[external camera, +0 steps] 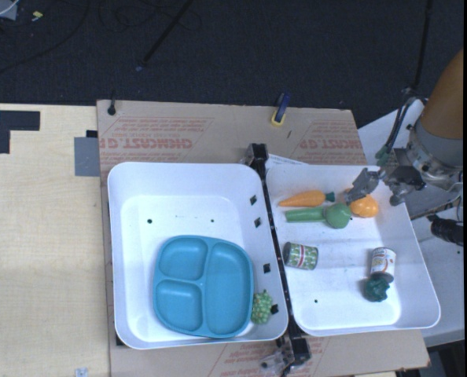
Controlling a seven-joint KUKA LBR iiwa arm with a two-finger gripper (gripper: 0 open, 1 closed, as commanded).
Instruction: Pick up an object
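My gripper [380, 188] hangs over the right bin's [410, 320] far right corner, open, with its fingers [364, 183] spread apart. Just below and between them a small yellow-orange toy [365, 207] lies on the bin floor; nothing is held. To its left lie an orange carrot [303, 199] and a green long-handled toy [321, 216]. Lower down are a green can [300, 255] on its side, a small white jar [382, 261] and a dark green lump [376, 289].
The left bin [127, 210] holds a blue divided plate [202, 285] and a green bunch of grapes [261, 307] by the middle wall. The grey arm with its orange band [446, 112] comes in from the right. Cardboard [186, 136] lies under both bins.
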